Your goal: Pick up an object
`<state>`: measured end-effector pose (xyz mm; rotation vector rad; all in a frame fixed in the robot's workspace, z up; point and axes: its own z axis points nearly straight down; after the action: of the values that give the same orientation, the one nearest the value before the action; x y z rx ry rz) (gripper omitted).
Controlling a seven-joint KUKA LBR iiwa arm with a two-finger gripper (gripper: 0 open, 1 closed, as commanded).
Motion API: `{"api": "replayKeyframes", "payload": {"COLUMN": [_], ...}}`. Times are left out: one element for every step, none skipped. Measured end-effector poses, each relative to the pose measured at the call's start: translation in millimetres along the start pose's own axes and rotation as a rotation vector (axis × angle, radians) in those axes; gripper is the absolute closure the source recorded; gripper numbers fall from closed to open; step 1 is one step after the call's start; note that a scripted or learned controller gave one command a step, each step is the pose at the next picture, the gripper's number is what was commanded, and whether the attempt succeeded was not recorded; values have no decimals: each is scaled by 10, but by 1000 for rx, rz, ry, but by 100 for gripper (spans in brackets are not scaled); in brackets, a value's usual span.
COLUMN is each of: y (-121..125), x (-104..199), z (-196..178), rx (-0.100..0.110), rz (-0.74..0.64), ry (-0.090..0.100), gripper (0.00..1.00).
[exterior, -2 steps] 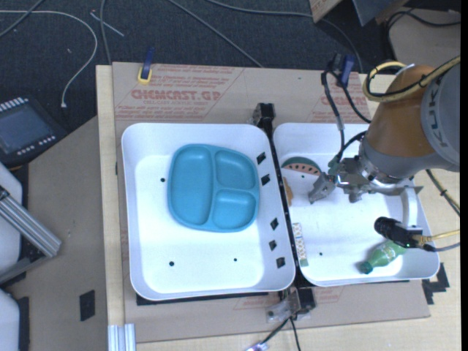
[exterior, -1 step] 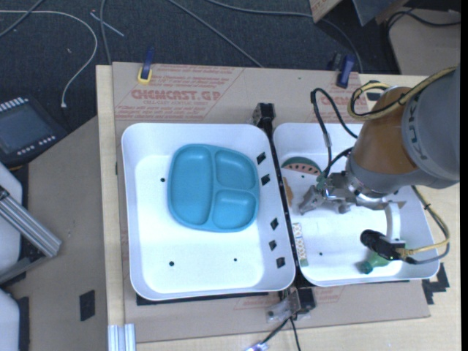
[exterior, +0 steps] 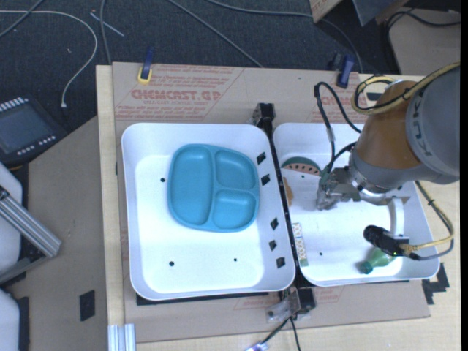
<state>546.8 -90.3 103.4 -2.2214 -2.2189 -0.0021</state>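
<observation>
OK: gripper (exterior: 329, 194) low in right bin (exterior: 336, 251), open/closed can't tell; nothing seen held. Nearest candidate: round patterned disc (exterior: 300, 168), just beside, part hidden. Centre over obj, descend straight, then close. Counts: bins x2; blue divided plate (exterior: 213, 187) x1, in left bin (exterior: 197, 258); green obj (exterior: 373, 260) x1.

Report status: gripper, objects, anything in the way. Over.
Gripper over right bin, grip unclear. Green object at bin's near edge, apart from gripper. Blue plate in left bin.
</observation>
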Motion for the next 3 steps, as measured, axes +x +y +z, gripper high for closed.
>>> {"api": "replayKeyframes", "payload": {"y": [8, 24, 30], "x": [-18, -17, -16], "z": [-642, -1184, -1241], "rx": [-6, -7, -2], "rz": [-2, -2, -2], "ry": [-3, -3, -2], "gripper": [100, 100, 100]}}
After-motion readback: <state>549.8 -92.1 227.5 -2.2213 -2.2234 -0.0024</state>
